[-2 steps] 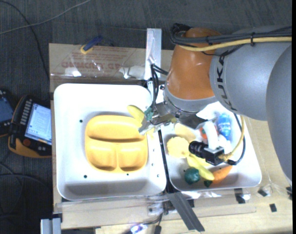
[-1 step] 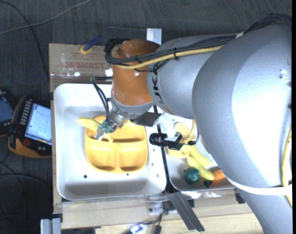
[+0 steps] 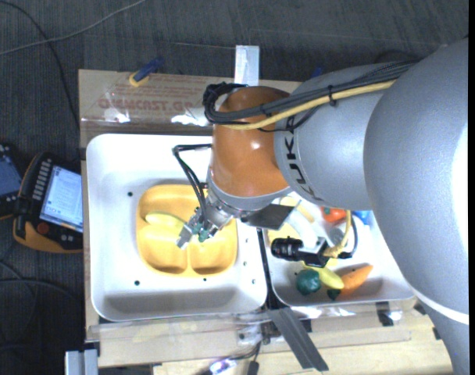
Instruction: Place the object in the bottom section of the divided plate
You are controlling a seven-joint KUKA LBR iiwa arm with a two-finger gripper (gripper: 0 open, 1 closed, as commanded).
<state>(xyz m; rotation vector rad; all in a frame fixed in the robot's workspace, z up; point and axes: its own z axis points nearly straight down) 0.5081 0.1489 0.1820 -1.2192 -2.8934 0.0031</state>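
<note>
**Inspector:** Gripper (image 3: 195,233) position first. It sits low over the yellow divided plastic plate (image 3: 163,252), at the plate's middle, close to where the dividing ridges meet. Its two fingers point down and to the left. Whether they are spread or closed, I cannot tell; they are small and dark against the plate.

**Clerk:** And going from the left?

**Inspector:** Far left, on the dark floor, a handheld control pendant with a lit screen (image 3: 54,201). Next, the left shallow white bin (image 3: 112,233), with the plate lying inside it. A pale object (image 3: 161,219) lies in the plate's upper-left section, just left of the fingertips; I cannot say whether it touches them.

**Clerk:** Then?

**Inspector:** The grey arm with its orange band (image 3: 249,158) crosses above both bins. Below it, the right white bin (image 3: 378,291) holds a green round item (image 3: 308,283), a yellow piece (image 3: 329,277) and an orange carrot-shaped item (image 3: 356,272), close together.
</note>
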